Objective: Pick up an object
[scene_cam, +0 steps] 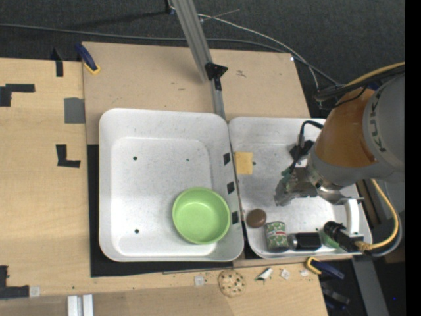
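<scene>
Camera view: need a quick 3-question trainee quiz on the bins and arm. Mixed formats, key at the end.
1. True or false: the green bowl sits in the left bin.
2. Which lies nearest the yellow block? A) green can B) brown disc C) black object
3. Fill in: the gripper is over the ____ bin.

Key: 1 true; 2 B; 3 right.

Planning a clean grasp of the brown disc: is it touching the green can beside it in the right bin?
Cannot tell. In the camera view the brown disc sits just up-left of the green can; their edges meet or nearly meet, with no plain gap or contact visible.
</scene>
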You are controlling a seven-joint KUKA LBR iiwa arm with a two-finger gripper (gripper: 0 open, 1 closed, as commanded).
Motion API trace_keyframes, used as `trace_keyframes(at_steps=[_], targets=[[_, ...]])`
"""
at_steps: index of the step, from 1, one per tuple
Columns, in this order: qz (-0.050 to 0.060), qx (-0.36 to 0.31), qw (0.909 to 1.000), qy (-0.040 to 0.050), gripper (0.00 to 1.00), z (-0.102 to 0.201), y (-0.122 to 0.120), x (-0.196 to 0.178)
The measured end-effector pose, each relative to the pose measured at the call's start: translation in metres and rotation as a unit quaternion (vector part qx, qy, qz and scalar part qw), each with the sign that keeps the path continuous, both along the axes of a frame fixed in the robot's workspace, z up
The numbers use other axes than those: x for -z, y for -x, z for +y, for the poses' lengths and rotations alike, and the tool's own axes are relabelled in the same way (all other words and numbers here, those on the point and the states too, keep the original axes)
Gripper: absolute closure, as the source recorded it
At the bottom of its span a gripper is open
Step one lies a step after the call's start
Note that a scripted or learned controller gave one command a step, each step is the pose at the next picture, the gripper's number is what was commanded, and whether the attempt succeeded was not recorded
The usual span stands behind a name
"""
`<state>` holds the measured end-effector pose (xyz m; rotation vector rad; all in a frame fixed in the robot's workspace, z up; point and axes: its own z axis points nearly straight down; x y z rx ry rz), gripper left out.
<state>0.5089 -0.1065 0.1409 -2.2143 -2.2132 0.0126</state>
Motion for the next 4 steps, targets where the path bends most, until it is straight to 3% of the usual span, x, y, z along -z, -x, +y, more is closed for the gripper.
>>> trace_keyframes(at_steps=[1, 2, 3, 4], targets=[[-0.004, 0.0, 1.0, 0.0007, 0.0, 0.0, 0.0, 0.052], [0.0, 0.0, 1.0, -0.0023, 1.0, 0.001, 0.002, 0.041], [-0.006, -0.001, 1.0, -0.0001, 1.0, 0.005, -0.008, -0.016], [-0.006, -0.001, 1.0, 0.0002, 1.0, 0.003, 0.001, -0.075]])
